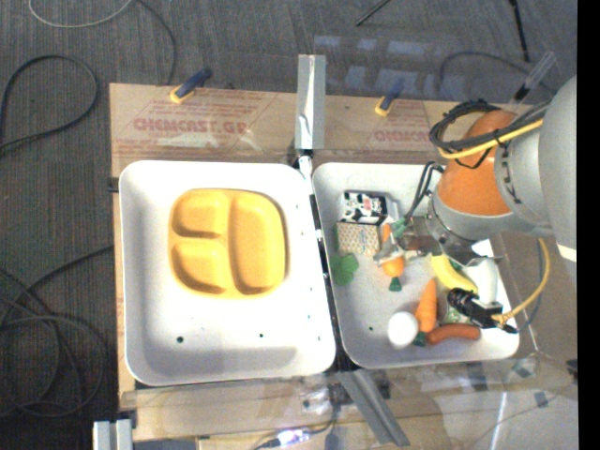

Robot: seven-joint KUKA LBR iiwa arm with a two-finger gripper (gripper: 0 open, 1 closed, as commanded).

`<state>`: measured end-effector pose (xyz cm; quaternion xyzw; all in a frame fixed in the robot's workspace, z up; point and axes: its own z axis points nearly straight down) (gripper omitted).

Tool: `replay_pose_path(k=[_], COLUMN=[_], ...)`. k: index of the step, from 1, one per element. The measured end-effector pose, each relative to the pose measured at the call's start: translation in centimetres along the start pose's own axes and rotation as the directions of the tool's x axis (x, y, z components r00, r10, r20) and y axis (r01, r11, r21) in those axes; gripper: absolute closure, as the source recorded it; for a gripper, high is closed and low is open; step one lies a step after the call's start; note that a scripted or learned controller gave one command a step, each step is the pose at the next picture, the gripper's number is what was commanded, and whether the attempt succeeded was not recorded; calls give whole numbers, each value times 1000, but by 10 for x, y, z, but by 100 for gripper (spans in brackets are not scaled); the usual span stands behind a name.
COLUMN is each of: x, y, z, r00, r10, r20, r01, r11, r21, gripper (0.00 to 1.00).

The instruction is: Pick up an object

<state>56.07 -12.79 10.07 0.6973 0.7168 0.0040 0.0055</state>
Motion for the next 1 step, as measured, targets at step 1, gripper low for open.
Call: replay_pose_path(k=[1], x=[39], y=[-20], z=[-121], r00=[978], r10=[208], r20=[4], r01=[-208], r11=[978], r21=[16], gripper=[100])
